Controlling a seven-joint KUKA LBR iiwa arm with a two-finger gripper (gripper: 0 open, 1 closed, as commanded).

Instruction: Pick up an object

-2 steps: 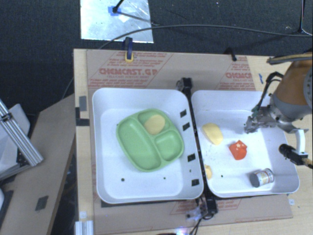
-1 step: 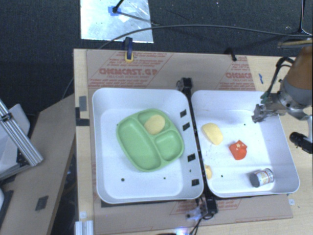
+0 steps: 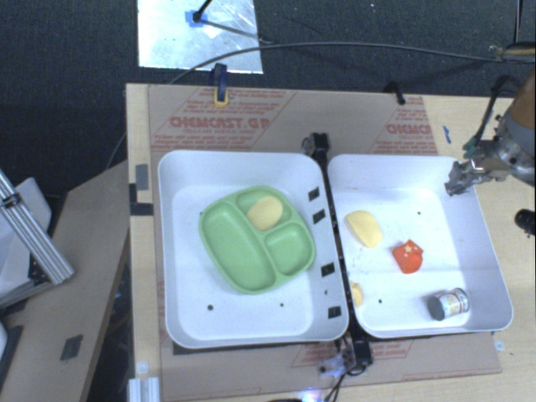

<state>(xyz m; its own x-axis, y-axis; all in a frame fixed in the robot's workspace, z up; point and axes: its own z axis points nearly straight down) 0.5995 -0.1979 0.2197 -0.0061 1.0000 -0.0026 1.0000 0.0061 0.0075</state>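
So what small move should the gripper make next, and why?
Probably move left and down over the right bin, toward the red piece. The gripper sits at the bin's upper right edge with nothing seen between its fingers, and the red piece lies apart from its neighbours.

The right bin (image 3: 469, 224) is mostly bare along its far edge and in its far-left corner. The gripper (image 3: 462, 177) sits over its far-right edge. Obstacles cluster nearer: a yellow piece (image 3: 364, 228) by the left wall, a red piece (image 3: 408, 256) just beside it toward the middle, a metal can (image 3: 449, 304) lying in the near-right corner, and a small yellow bit (image 3: 357, 294) against the near-left wall. In the left bin (image 3: 188, 224), a green tray (image 3: 255, 239) fills the middle, leaving bare strips along the walls.
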